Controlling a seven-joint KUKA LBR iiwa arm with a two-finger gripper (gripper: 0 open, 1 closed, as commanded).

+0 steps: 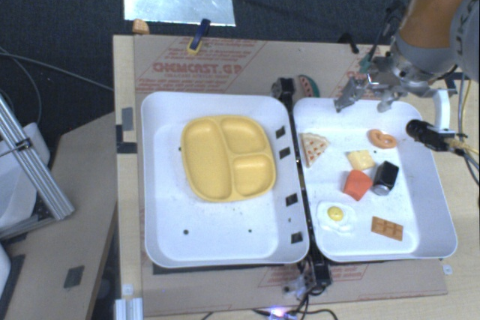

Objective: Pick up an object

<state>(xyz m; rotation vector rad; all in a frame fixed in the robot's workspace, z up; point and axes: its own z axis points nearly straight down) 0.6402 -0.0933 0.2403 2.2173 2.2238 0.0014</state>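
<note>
- Above the right bin's (439,198) far edge: gripper (366,96), fingers spread, empty; pizza slice (313,147) lies near, below-left.
- Left bin (161,161): yellow divided tray (227,158).

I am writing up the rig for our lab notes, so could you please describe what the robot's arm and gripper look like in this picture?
The arm is a thick rounded body with a broad orange band above a grey wrist section. Below it sits a metallic grey gripper with two slim fingers. A black cylindrical part juts out beside a white bracket, and thin dark cables run along the wrist.
</note>
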